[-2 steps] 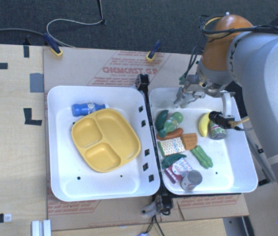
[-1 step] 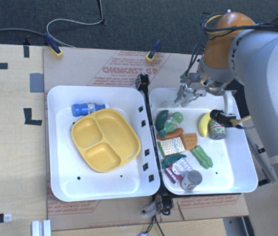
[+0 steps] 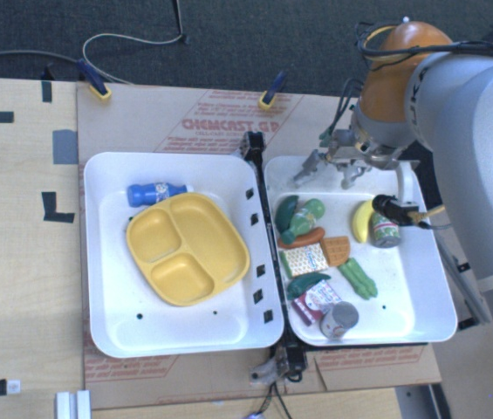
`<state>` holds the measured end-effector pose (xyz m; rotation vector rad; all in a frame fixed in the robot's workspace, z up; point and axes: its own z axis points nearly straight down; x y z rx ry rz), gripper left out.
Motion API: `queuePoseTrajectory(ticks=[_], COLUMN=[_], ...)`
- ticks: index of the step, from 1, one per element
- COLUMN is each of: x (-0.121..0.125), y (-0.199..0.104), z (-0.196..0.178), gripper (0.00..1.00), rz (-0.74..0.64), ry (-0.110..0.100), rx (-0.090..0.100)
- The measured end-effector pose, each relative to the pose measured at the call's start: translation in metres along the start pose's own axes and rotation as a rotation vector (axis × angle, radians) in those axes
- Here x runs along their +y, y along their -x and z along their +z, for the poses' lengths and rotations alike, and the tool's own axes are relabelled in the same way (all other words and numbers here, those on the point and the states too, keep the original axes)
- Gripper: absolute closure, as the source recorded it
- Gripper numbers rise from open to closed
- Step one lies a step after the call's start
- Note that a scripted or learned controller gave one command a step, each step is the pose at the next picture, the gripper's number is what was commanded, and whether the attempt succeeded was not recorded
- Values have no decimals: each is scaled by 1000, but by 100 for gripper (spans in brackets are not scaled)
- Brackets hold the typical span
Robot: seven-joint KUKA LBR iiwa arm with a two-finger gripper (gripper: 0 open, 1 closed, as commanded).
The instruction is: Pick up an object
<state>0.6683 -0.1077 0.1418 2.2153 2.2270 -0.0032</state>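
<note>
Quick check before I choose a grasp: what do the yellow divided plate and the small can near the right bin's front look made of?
Yellow divided plate: likely molded plastic, uniform color with a soft matte sheen. Small can: apparently metal, its dull grey top catching light; the body is hard to read.

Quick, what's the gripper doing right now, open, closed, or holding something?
Gripper: open, fingers spread, holding nothing, above the back edge of the right bin.

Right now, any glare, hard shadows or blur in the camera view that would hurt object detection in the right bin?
Camera view: lighting is even and diffuse; the right bin has no blown-out glare, shadows under the items are faint. Focus is mildly soft overall: the small food carton print is unreadable. The end effector is slightly smeared; its finger state cannot be judged.
</note>
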Motion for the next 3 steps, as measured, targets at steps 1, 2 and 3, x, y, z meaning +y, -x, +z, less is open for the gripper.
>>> queuePoseTrajectory(ticks=[1, 2, 3], x=[-34, -34, -54], y=[3, 2, -35], z=[48, 39, -105], gripper=[0, 100, 100], rz=[3, 4, 3], ry=[4, 2, 5], rx=[1, 3, 1])
